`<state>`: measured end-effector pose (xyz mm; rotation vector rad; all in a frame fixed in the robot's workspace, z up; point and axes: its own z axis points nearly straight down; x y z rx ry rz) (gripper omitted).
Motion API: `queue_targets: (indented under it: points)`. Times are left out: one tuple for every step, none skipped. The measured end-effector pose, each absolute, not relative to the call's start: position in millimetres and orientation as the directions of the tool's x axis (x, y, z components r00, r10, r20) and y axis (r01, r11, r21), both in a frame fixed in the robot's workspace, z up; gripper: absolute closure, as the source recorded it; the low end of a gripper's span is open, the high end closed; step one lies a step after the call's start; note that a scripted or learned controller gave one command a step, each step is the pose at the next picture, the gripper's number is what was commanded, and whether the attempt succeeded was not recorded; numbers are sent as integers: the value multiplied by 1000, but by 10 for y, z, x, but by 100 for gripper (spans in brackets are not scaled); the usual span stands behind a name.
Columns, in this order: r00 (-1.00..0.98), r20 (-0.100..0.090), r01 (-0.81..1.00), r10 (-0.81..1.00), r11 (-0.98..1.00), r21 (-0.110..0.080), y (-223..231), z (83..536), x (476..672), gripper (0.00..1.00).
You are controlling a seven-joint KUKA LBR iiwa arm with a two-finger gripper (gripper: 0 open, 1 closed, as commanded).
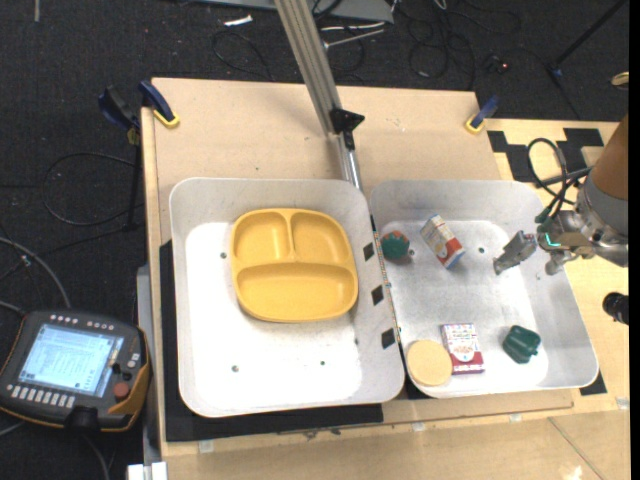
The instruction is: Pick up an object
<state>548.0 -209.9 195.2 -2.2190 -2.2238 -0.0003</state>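
A small white carton (442,241) with red-and-blue print lies tilted.

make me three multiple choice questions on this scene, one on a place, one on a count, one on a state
1. Where does the yellow divided plate lie?
A. in the left bin
B. in the right bin
C. on the floor

2. How many loose things lie in the right bin?
A. two
B. five
C. eight

3. Where is the gripper?
A. over the right bin, holding nothing
B. over the plate
C. lifting the green block

Answers: 1 A, it sits on the left bin. 2 B, namely the small ball, can, round disc, red box and green block. 3 A, it hangs by that bin's right side with nothing between its fingers.
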Motion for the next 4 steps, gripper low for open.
queue_targets:
  points:
    - [-1,1,1000,1000,1,-4,-2012,1483,5470,0]
    - [-1,1,1000,1000,1,-3,-2003,951,5465,0]
    - [0,0,1000,1000,0,1,-2009,1081,5477,100]
    - [-2,-2,1000,1000,2,6,-1962,1664,5418,100]
